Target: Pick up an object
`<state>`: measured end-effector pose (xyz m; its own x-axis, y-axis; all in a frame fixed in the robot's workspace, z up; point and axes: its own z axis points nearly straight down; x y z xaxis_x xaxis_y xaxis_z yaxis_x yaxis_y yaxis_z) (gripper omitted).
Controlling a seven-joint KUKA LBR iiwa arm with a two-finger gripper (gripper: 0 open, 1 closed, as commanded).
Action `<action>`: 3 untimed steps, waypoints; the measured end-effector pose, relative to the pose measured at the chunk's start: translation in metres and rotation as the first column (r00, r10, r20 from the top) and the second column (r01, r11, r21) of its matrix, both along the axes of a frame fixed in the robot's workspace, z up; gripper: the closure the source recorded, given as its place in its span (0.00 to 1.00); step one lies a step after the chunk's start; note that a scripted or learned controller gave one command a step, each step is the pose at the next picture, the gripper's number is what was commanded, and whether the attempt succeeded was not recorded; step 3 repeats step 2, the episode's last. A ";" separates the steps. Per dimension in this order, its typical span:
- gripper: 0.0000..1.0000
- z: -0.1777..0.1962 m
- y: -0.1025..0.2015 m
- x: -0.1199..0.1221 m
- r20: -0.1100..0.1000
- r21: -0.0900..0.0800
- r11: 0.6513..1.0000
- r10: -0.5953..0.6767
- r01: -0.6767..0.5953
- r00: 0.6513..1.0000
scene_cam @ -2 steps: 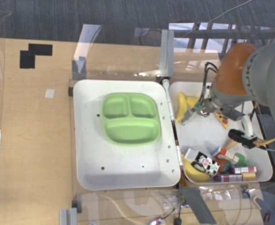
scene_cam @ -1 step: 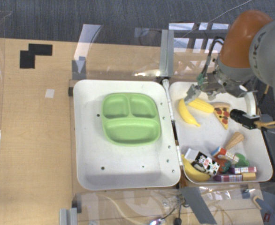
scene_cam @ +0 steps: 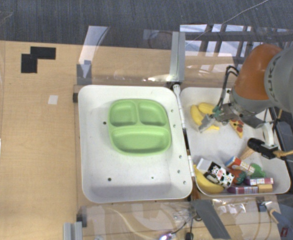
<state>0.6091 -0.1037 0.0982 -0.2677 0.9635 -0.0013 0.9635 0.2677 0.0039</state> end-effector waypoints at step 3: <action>1.00 0.128 0.043 0.014 0.003 0.001 0.993 -0.117 0.117 0.993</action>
